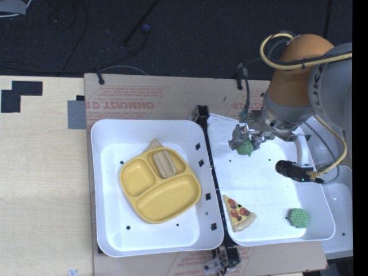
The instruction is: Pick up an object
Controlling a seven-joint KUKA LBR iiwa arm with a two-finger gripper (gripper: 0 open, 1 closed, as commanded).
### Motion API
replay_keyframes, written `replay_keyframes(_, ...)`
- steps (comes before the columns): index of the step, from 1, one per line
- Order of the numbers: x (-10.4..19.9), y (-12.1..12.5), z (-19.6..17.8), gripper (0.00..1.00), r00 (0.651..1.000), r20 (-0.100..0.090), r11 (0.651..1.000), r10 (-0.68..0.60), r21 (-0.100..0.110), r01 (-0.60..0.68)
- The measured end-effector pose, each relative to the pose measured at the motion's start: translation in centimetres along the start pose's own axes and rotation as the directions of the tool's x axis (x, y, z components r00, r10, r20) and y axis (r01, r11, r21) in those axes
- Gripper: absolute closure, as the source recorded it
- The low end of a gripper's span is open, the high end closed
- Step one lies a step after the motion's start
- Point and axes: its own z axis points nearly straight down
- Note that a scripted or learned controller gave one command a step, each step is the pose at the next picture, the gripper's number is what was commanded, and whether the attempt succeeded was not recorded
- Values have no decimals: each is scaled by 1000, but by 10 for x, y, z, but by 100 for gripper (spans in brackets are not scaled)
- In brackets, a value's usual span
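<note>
In the camera view, the gripper [244, 138] is seen over the upper-left part of the right bin [322, 234], just right of the divider [208, 165] between the two bins, which is taken here as the landmark. A small green object [245, 148] is seen between the fingers, so it is judged to be grasped, though how firmly cannot be told. The step in hand is judged to be the grasp or the start of the lift; a straight rise is called for next, with the grip kept closed so the green object is not dropped. Further right of the divider, a pizza slice [238, 213] lies close to it near the bin's lower edge, and a green textured piece [298, 217] lies well away, toward the lower-right corner. Left of the divider, a yellow tray [150, 203] rests in the left bin [106, 223], with a tan item [165, 163] in its upper compartment. On the cardboard [172, 96] above the bins, red print is seen upside down and mirrored; it cannot be read with confidence. No other writing is legible on the desk [40, 183].
</note>
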Motion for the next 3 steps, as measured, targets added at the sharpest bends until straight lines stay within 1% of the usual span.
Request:
replay_keyframes(1, 53, -5, 6, 100, 1000, 0, 1000, -1, 1, 1)
replay_keyframes(2, 99, -10, 8, 100, 1000, 0, 1000, -2, 2, 2)
replay_keyframes(3, 148, -21, 10, 100, 1000, 1, 1000, -2, 2, 2)
